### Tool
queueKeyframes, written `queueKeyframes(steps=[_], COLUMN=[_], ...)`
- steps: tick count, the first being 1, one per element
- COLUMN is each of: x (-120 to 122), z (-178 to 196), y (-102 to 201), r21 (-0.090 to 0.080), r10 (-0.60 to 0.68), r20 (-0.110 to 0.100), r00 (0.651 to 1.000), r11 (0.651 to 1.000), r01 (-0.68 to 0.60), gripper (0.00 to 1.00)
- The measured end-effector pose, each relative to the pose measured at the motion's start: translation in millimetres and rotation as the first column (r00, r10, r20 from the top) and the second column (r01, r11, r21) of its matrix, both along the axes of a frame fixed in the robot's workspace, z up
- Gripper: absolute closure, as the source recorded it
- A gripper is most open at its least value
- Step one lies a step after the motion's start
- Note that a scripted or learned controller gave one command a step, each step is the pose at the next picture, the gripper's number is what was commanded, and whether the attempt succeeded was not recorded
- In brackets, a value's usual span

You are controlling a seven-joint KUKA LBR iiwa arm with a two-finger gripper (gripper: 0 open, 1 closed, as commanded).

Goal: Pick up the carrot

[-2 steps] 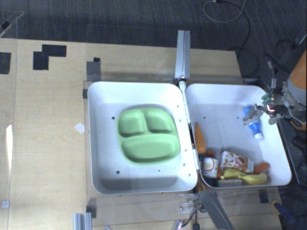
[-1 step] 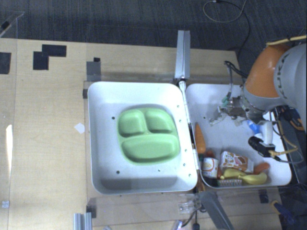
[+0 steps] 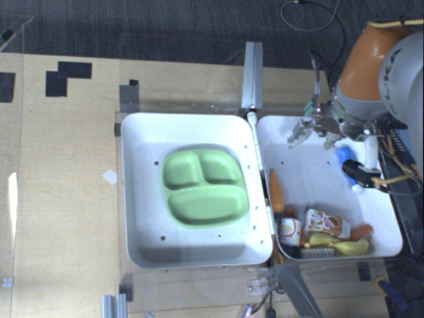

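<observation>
Bins [image 3: 132,177] sit on pale wood bench [image 3: 59,177]; tool [image 3: 311,128] splayed, grasping nothing.

Glossy white plastic bins [image 3: 136,197], matt green plastic tray [image 3: 203,185], pale wood bench [image 3: 59,177]

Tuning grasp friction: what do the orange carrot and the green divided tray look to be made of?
The orange carrot, lying along the right bin's left wall, looks like smooth moulded plastic, probably a toy: even colour, slight sheen. The green three-compartment tray in the left bin looks like matte moulded plastic: rounded edges, uniform colour, soft highlights. Neither is certain from this view.
</observation>
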State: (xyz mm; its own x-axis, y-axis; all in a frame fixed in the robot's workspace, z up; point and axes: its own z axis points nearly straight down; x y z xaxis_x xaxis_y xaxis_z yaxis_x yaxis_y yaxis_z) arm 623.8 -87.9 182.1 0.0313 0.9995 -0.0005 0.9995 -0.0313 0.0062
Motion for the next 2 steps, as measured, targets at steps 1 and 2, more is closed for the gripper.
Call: queueKeyframes(steps=[1,2], x=[40,43], z=[-94,-80], y=[-4,-2], r21=[-0.003,-0.006], r10=[0.336,0.340], r20=[0.002,0.011], r00=[0.942,0.940], r11=[0.942,0.940], r01=[-0.336,-0.340], gripper=[0.00,1.00])
